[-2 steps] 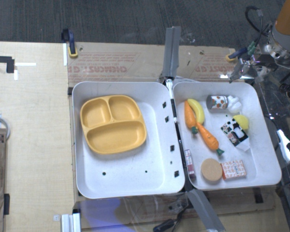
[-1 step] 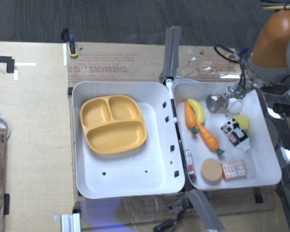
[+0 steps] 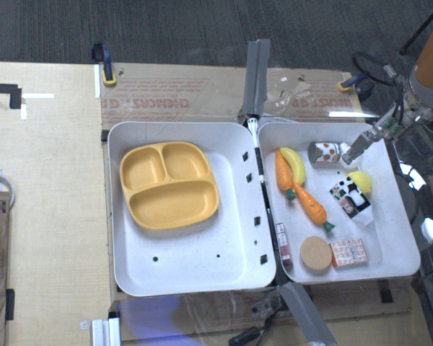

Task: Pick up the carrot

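The carrot [image 3: 312,205] is orange with a small green stub at its lower right end. It lies slantwise in the middle of the right bin [image 3: 397,215]. A second orange carrot-like piece [image 3: 283,171] lies just above and left of it, next to a yellow banana [image 3: 294,163]. My gripper [image 3: 359,147] hangs over the bin's upper right part, between a small can [image 3: 323,152] and a lemon [image 3: 359,181], well to the right of the carrot. Nothing is visible in its grasp.
A black-and-white packet [image 3: 348,197] lies under the lemon. A round tan disc [image 3: 316,254] and a pink box [image 3: 348,252] sit at the bin's front. The left bin [image 3: 195,265] holds a yellow divided plate [image 3: 170,184].
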Available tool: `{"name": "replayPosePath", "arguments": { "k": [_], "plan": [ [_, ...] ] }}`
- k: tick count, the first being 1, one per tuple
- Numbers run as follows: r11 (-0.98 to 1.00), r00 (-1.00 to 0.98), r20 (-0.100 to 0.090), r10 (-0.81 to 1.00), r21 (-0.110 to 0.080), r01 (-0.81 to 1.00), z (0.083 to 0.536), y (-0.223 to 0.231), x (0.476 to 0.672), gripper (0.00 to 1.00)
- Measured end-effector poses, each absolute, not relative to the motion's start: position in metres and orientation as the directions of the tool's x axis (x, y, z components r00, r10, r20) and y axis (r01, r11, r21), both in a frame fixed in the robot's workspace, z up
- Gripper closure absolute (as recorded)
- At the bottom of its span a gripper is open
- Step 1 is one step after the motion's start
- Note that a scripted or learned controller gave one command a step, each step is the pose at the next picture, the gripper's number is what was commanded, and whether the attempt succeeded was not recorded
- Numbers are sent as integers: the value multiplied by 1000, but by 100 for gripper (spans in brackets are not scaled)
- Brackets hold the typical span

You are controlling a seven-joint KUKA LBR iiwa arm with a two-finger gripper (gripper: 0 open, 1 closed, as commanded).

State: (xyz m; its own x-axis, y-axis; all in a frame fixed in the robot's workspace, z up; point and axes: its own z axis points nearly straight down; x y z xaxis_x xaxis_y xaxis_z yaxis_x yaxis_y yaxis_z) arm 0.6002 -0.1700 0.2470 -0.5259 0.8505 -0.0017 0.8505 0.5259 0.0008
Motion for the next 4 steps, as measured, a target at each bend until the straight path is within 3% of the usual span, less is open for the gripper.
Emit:
{"name": "replayPosePath", "arguments": {
  "k": [1, 2, 3, 4],
  "plan": [
    [834, -834, 0, 552, 0, 552, 167, -110, 602, 0],
    [941, -941, -4, 337, 1, 337, 93, -99, 598, 0],
    [940, -940, -6, 342, 3, 342, 102, -99, 599, 100],
    [902, -902, -4, 431, 2, 431, 231, -78, 618, 100]
  ]
}}
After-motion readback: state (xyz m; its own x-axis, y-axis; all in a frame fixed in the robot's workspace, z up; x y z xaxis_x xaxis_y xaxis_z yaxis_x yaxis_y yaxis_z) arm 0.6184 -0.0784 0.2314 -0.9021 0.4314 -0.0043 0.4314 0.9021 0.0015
